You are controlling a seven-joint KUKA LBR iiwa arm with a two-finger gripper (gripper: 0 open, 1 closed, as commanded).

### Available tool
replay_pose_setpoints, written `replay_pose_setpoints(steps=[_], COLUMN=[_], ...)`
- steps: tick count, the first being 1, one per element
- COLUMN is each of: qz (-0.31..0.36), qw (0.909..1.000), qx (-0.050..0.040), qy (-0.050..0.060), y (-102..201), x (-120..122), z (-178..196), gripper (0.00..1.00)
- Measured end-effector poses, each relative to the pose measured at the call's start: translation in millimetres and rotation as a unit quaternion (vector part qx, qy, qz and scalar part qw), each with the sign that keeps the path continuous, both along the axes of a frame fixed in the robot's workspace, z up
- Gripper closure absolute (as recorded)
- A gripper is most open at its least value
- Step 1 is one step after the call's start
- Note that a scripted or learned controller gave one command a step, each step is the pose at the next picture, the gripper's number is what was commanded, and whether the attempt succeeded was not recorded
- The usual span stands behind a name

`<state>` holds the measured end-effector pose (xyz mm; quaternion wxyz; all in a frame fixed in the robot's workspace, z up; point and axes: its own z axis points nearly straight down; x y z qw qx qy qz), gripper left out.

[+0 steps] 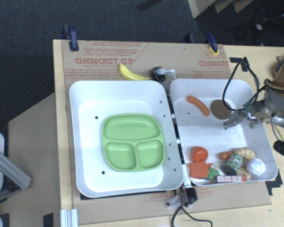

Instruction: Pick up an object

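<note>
The right bin (236, 135) holds several toy foods. An orange sausage (199, 105) lies near its back left, with a brown round disc (220, 109) beside it. Along the front sit a red tomato (199, 153), an orange block (198, 169), a green broccoli piece (213, 173), a small carrot (226, 155), a tan pastry (246, 152) and a white ball (256, 166). My gripper (236, 119) reaches in from the right, low over the bin's middle, just right of the brown disc and above the front cluster. Nothing is visibly held.
The left bin (85, 126) carries a green three-compartment tray (132, 141). A yellow banana (132, 74) and a small black-and-white object (161, 73) lie on the cardboard behind the bins. A black cable (232, 82) arcs over the right bin's back.
</note>
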<state>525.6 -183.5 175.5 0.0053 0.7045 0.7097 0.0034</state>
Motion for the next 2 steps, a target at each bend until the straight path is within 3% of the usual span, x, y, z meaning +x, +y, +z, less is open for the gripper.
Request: replay_pose_setpoints(steps=[1, 2], qz=[-0.001, 0.001], qw=[1.0000, 0.9999], qx=[0.0009, 0.0004], qy=[0.004, 0.012], y=[14, 49], x=[70, 141], z=[-44, -89], gripper=[0.00, 0.00])
